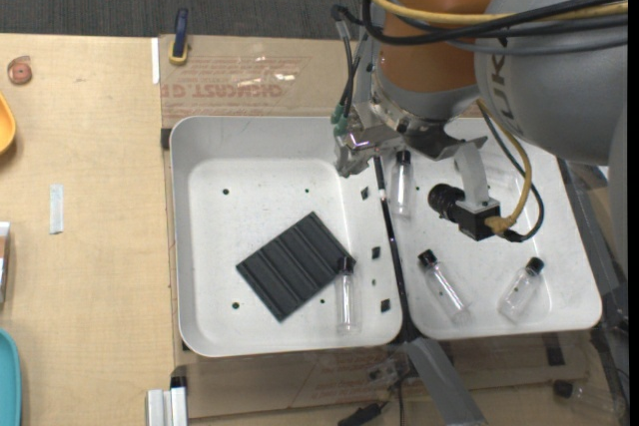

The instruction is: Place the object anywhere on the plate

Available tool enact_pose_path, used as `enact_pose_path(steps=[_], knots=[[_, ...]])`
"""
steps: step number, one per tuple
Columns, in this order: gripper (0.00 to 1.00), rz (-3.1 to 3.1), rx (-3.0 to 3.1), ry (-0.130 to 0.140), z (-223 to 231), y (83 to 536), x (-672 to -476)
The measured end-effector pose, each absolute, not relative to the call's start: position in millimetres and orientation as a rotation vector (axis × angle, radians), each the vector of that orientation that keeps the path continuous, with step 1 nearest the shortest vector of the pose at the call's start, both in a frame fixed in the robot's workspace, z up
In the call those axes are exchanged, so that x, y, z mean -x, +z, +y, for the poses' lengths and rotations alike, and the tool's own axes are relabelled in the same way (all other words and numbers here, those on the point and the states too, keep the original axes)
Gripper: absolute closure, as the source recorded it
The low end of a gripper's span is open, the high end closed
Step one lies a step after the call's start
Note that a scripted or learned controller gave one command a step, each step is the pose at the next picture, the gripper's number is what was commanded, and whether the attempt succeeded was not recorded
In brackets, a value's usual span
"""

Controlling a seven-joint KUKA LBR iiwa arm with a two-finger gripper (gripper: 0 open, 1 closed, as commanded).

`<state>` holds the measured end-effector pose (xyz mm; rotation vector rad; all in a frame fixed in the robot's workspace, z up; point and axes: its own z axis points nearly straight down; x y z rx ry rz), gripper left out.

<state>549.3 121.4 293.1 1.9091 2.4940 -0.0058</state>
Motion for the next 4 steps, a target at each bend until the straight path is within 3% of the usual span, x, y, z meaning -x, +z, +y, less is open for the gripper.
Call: enact_pose_path(steps=[1, 2, 3, 4], knots=[[1.0, 2.738, -1.537, -0.003, 94.6, 333.5, -558.7], [1.0, 3.034, -0.802, -0.001, 104.0, 441.7, -584.5], [1.0, 3.126, -0.28, 0.0, 125.9, 441.4, -645.2], [1.0, 3.138, 0.037, 0.001, 171.6, 441.5, -648.7]])
